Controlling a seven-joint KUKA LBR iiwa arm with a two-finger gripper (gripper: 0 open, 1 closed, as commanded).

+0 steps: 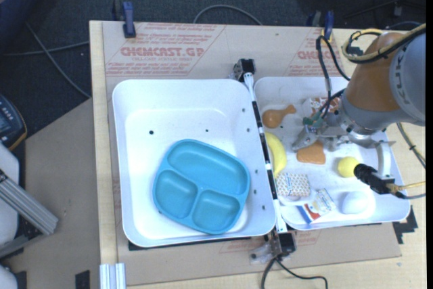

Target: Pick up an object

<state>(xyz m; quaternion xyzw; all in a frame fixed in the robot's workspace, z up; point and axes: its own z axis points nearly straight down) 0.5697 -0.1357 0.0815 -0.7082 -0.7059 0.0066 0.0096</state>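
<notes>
The gripper [312, 137] hangs low in the right bin [387, 214], just above an orange wedge [312, 155]; whether it grips anything I cannot tell. A banana [275, 152] lies left, a blue plate [200, 185] in the left bin [128, 112]

Two shallow white bins sit side by side on a brown board printed with red lettering [157, 51]. The left bin [135, 105] holds a blue divided plate [200, 185] — three compartments, lying flat toward the bin's near side. A black clip [244, 67] sits at the far end of the seam between the bins, and another clamp [283, 243] at the near end. A blue clamp [126, 15] grips the board's far left edge, a second [328, 22] its far right. A grey cable [223, 10] loops over the dark carpet beyond.
</notes>
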